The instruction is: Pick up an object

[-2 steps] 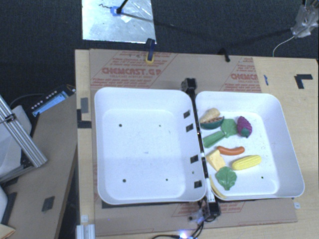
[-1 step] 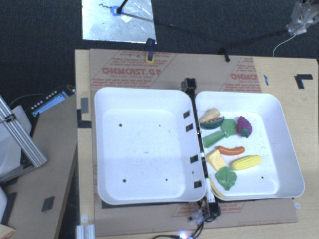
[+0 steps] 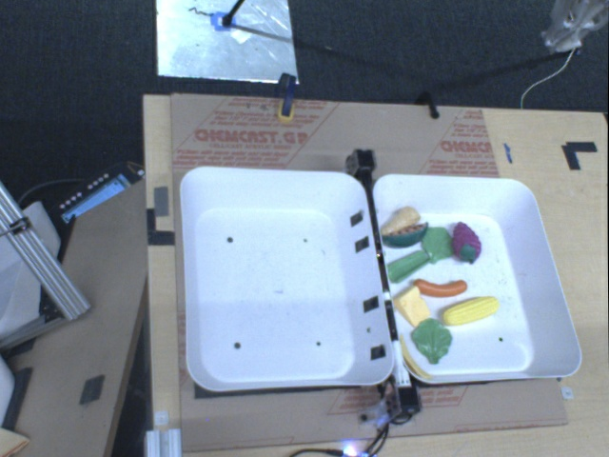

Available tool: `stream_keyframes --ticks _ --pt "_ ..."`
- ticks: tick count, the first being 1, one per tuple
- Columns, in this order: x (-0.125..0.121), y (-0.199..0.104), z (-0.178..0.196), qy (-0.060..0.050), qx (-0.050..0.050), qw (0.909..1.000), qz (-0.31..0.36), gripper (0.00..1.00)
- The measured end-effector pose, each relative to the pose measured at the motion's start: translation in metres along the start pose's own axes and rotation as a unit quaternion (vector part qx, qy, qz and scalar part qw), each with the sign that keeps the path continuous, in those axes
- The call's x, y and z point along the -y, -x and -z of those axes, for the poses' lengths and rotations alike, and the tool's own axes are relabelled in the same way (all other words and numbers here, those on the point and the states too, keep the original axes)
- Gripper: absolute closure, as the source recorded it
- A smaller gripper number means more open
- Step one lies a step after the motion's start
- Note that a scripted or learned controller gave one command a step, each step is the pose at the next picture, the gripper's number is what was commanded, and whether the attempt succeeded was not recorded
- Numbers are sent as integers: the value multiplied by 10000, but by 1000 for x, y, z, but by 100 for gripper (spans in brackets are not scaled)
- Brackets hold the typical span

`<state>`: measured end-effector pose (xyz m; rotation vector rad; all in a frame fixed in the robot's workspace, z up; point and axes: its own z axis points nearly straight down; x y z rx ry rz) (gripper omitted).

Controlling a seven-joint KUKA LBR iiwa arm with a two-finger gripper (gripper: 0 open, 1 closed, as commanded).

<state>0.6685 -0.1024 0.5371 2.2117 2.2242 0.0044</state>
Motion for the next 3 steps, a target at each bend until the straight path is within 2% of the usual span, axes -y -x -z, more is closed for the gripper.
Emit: stream_keyframes --ticks 1,3 --pt "1 69 -2 -10 9 10000 -48 100" --pt "1 70 -1 -9 1 10000 -16 100"
